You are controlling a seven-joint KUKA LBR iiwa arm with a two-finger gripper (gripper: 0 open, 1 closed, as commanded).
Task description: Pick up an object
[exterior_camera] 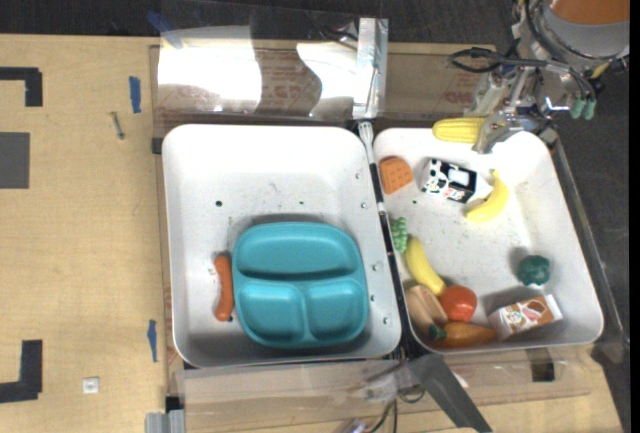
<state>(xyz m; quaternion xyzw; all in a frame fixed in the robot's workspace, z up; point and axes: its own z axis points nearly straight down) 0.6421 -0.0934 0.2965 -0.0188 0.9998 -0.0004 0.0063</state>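
My gripper (492, 134) hangs over the far edge of the right bin (570, 221), with the arm's orange band at the top right. A yellow corn cob (456, 131) sticks out to the left from between the fingers, which are shut on its right end. The cob sits level, at the height of the bin's far rim. Below it in the bin lie an orange piece (396, 174), a black-and-white carton (448, 180) and a banana (488, 201).
The right bin's near part holds a second banana (422, 264), green pieces (399, 234), a tomato (459, 302), a carrot (464, 332), a juice box (526, 314) and a dark green item (534, 269). The left bin (200, 181) holds a teal divided tray (300, 283) and an orange sausage (224, 286).
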